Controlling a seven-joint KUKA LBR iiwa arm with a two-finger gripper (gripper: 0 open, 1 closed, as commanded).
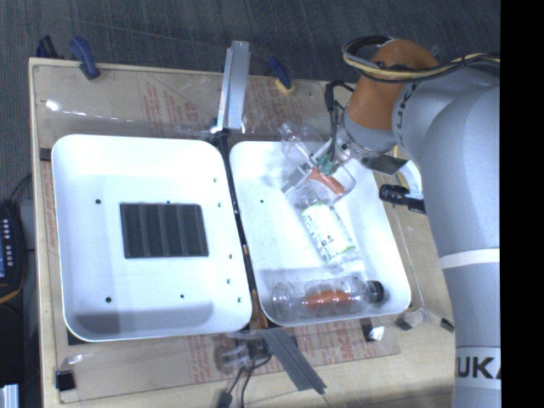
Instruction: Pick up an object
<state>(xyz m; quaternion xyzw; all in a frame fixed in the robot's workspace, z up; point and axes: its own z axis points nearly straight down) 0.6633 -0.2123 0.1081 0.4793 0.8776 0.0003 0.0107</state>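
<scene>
A clear bottle with a white label (328, 232) lies at a slant in the middle of the right bin (255, 228), its orange cap (324, 179) pointing to the far side. My gripper (318, 170) hangs low over that cap end, open, with its pale fingers spread to either side of the cap. A second clear bottle (323, 296) with orange contents and a black cap (375, 291) lies along the near wall of the right bin.
The left bin (76, 228) holds a dark ribbed rectangular insert (163, 229). The grey arm (450, 168) covers the right side of the bench and the right bin's far right corner. A metal bar (232, 87) stands behind the gap between the bins.
</scene>
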